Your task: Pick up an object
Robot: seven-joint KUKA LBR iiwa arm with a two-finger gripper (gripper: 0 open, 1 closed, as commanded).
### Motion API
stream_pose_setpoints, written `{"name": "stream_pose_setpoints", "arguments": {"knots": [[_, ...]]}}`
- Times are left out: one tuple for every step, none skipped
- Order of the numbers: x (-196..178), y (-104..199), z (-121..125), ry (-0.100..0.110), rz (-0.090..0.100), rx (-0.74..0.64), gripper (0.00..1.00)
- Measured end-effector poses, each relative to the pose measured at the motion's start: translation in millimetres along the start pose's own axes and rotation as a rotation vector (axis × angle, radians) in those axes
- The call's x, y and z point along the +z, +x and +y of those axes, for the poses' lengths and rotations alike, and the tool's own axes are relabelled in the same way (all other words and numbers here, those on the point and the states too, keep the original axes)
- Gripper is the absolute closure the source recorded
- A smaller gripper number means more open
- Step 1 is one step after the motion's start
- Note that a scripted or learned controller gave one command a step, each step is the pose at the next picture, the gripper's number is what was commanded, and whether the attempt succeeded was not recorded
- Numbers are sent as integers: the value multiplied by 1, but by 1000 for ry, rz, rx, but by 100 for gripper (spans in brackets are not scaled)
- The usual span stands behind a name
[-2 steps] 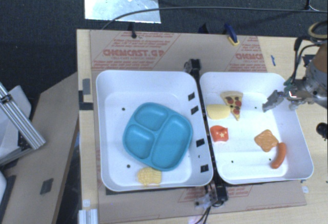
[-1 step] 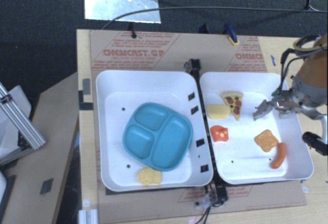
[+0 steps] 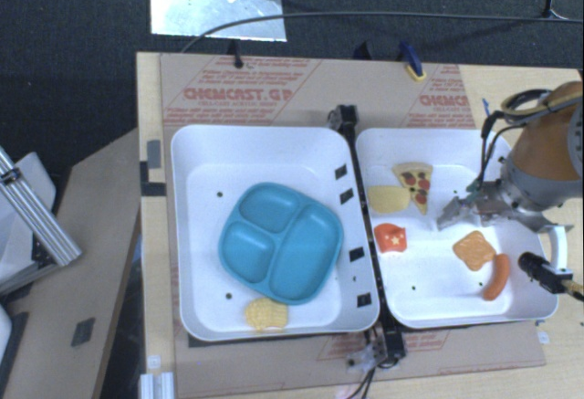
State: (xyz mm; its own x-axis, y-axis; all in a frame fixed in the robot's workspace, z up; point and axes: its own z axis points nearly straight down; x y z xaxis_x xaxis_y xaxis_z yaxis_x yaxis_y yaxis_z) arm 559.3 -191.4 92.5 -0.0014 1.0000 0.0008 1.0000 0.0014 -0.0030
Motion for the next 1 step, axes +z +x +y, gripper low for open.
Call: {"name": "stream_pose_setpoints", "arguments": {"knots": [[8,0,1,-4,-1,0,0]]}}
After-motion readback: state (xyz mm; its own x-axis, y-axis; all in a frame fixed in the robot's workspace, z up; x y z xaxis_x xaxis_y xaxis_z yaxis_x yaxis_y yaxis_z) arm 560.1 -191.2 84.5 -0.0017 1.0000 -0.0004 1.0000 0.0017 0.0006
